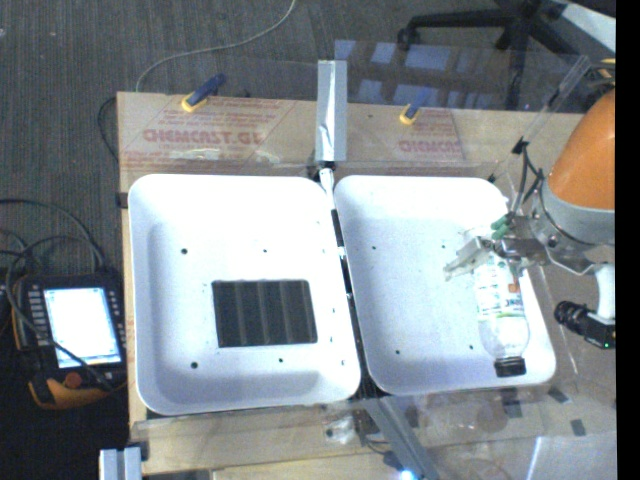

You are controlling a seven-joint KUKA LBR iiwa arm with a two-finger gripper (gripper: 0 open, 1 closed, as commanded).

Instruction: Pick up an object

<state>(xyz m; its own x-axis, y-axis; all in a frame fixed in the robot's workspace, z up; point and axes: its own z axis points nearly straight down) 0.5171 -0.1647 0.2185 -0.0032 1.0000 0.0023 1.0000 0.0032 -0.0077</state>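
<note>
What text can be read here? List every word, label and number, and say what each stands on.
Red print on the left backboard panel: too blurred to read.
Red print on the right backboard panel: too blurred to read.
Label on the clear plastic bottle in the right bin: coloured marks, too small to read.
Lit screen of the handheld pendant: washed out, nothing legible.
Dark ribbed block in the left bin: no text.

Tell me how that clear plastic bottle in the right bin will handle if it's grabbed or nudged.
The bottle lies on its side by the right bin's far wall, so a nudge would probably roll it. It looks clear and perhaps empty: likely light, and thin walls may flex. Its smooth surface might slip from the gripper.
</note>
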